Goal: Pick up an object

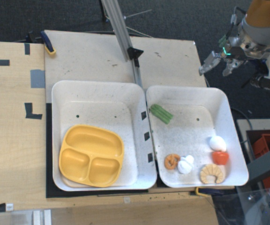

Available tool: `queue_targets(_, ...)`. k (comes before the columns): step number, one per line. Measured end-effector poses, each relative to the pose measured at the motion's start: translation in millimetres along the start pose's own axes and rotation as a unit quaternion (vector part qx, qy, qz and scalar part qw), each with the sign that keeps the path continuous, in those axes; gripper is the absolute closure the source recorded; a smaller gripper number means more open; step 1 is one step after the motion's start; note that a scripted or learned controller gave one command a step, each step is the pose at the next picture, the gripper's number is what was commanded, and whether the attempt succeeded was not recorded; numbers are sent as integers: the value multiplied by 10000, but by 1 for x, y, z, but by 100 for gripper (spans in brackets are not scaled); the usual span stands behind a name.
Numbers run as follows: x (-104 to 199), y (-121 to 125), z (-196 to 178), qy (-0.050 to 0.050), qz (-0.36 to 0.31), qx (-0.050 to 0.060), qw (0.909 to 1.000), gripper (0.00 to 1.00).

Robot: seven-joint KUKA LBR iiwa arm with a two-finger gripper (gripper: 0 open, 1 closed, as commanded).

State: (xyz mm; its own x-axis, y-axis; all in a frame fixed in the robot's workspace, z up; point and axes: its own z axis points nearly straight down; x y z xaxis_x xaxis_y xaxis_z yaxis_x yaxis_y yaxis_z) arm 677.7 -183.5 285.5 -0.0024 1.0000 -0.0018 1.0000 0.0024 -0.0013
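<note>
In the right bin (pixel 228 108), a croissant (pixel 213 173), a tomato (pixel 221 158), an egg (pixel 217 143), a pretzel (pixel 172 161) and a white piece (pixel 186 164) are grouped at the near end. A green vegetable (pixel 161 113) is located farther back. Beyond the bin's far right corner, the tool (pixel 218 65) is suspended with fingers spread, gripping nothing.

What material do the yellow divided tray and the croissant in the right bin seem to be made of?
The yellow tray looks like moulded plastic with a smooth, slightly glossy finish: even colour, rounded compartment edges, soft highlights. The croissant is probably a toy of plastic or rubber, matt: its ridges look neat and its tan colour uniform. From this view, real pastry cannot be fully excluded.
</note>
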Motion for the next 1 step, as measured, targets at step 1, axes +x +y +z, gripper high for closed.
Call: queue_targets(1,-6,-1,46,4,5,21,10000,0)
